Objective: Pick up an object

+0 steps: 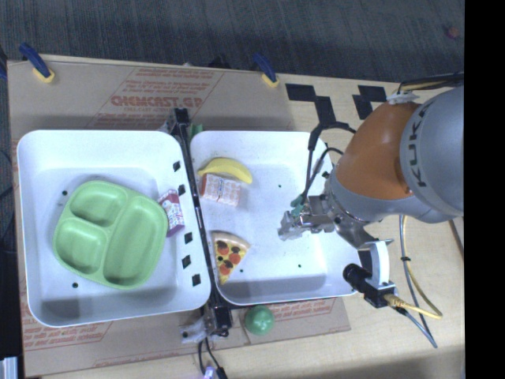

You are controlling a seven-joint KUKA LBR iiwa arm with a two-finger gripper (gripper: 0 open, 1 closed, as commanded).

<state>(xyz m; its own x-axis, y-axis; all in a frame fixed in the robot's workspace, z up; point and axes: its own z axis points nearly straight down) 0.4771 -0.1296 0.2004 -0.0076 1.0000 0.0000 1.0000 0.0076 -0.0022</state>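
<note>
The right bin [268, 287] holds a yellow banana [225, 168] at its far left, a small white and red packet [218, 189] just below it, and a toy pizza slice [228, 256] near the front left. My gripper [293, 224] hangs over the right half of this bin, apart from all three objects. Nothing shows between its fingers. The grey arm with its orange band [379, 164] reaches in from the right and hides the bin's right wall.
The left bin [35, 212] holds a green divided plate [110, 231] and a small dark red packet [171, 210] by the divider. A green ball [258, 320] lies on the cardboard in front of the bins. Blue clamps [37, 61] hold the cardboard's back edge.
</note>
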